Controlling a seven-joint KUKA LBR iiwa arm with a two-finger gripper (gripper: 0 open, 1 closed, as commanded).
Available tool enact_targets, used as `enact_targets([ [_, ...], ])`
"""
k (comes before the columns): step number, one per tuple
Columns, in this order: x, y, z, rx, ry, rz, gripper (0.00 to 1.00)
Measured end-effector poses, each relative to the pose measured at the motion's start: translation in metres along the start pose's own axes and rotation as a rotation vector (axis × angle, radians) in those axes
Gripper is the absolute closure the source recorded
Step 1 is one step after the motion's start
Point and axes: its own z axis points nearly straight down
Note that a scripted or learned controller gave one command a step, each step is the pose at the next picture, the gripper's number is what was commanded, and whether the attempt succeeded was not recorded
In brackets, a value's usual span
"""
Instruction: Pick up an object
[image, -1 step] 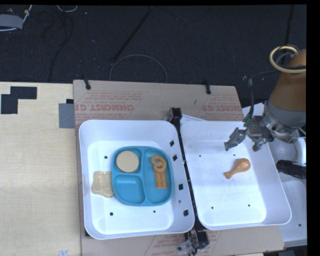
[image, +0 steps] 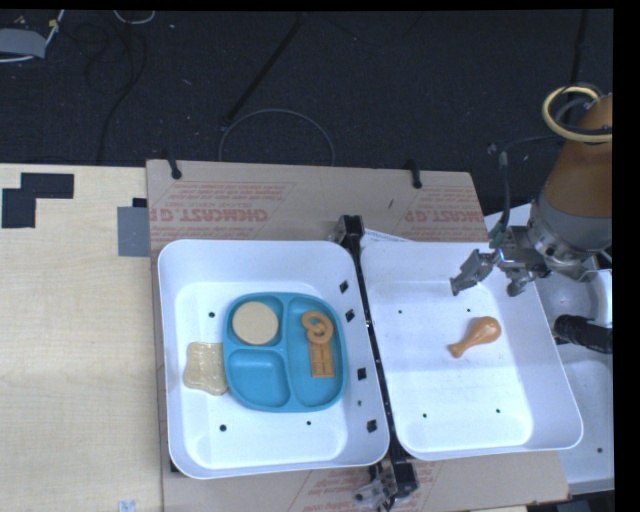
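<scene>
You have a blue divided tray (image: 262, 380) in the left white bin (image: 190, 270), holding a round cracker (image: 254, 322); beige bread (image: 206, 367) lies touching it.

Arm (image: 580, 170): cut off at right edge. Tool (image: 492, 272): finger gap too small to judge. Tray (image: 285, 390) overlaps the beige piece's (image: 205, 367) right edge.

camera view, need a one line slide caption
Gripper open above the right bin, near a toy drumstick; blue divided tray in the left bin.

Grey arm (image: 580, 190) reaches in from the right, its fingers (image: 470, 275) spread apart, holding nothing
</scene>
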Motion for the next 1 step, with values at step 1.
enact_targets([
  [1,0.0002,-0.0015,0.0647,0.008,0.002,0.000,0.00],
])
